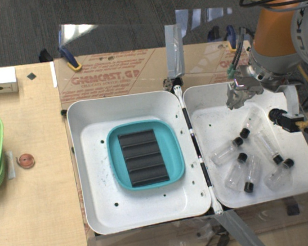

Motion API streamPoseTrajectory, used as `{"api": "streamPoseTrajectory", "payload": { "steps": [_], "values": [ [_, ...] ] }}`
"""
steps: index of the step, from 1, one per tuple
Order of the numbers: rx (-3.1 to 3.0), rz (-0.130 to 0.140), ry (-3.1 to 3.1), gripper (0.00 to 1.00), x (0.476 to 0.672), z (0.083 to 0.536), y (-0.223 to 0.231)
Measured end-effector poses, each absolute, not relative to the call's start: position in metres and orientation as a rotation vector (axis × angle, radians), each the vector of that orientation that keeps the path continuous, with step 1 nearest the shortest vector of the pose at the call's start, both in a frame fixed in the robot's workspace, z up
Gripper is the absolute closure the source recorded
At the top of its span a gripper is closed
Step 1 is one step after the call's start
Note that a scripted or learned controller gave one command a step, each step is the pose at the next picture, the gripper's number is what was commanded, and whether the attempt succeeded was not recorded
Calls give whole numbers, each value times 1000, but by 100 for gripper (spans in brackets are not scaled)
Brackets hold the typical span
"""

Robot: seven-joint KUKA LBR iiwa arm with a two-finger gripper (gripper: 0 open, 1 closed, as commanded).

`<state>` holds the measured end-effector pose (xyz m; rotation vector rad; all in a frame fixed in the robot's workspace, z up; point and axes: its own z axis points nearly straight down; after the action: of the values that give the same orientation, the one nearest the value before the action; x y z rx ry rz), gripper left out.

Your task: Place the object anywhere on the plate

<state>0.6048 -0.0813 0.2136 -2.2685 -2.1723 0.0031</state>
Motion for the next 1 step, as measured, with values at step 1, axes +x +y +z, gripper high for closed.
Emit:
{"api": "streamPoseTrajectory", "payload": {
  "steps": [1],
  "values": [
    [-2268,5,-2173,100,605,222,-82]
  ]
}}
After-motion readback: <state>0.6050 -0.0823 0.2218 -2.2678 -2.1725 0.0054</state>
